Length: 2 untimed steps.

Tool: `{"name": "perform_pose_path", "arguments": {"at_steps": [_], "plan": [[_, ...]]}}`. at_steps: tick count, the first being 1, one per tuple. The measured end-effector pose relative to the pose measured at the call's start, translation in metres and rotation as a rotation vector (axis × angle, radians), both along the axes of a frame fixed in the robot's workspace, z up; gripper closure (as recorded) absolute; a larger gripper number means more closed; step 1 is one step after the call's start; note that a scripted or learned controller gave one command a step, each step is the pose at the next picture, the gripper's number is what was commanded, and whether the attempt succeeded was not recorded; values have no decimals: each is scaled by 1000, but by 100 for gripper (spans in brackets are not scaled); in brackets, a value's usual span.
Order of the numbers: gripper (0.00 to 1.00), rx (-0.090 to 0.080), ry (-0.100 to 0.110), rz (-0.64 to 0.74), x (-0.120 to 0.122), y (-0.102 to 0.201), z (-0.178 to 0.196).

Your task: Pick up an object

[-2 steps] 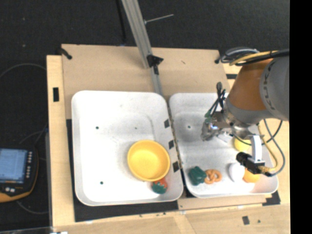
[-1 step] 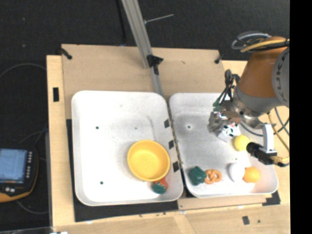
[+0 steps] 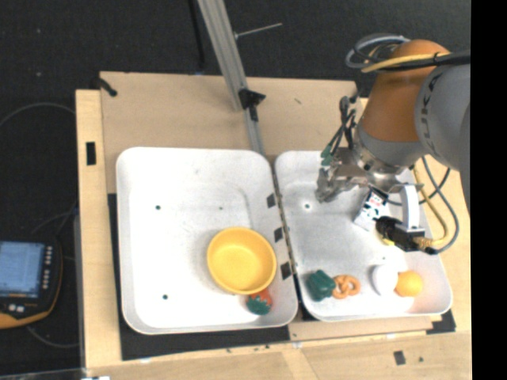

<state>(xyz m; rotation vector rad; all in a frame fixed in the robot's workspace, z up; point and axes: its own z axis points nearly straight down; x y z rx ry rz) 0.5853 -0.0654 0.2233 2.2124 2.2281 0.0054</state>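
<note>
My gripper [image 3: 326, 188] hangs over the upper left part of the right bin [image 3: 333, 228], seen from above under the orange wrist band; nothing shows between its fingers. Along the right bin's front edge lie a dark green object [image 3: 320, 284], an orange pretzel-shaped piece [image 3: 346, 286], a white ball [image 3: 384, 279] and an orange ball [image 3: 409, 283]. A small white card with dots [image 3: 371, 208] lies just right of the gripper. In the left bin [image 3: 158, 204] sits a yellow bowl [image 3: 241, 260] with a small red and green object [image 3: 259, 302] at its front edge.
A metal pole [image 3: 226, 50] slants down from the top to the gap between the bins. Cables and a black connector [image 3: 400, 234] hang off the arm over the right bin's right side. A handheld pendant [image 3: 28, 279] lies off the bench at left.
</note>
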Motion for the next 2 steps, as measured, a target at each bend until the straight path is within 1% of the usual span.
{"name": "perform_pose_path", "arguments": {"at_steps": [1,2], "plan": [[100,1,1,1,10,54,13],[100,0,2,1,29,112,8]]}}
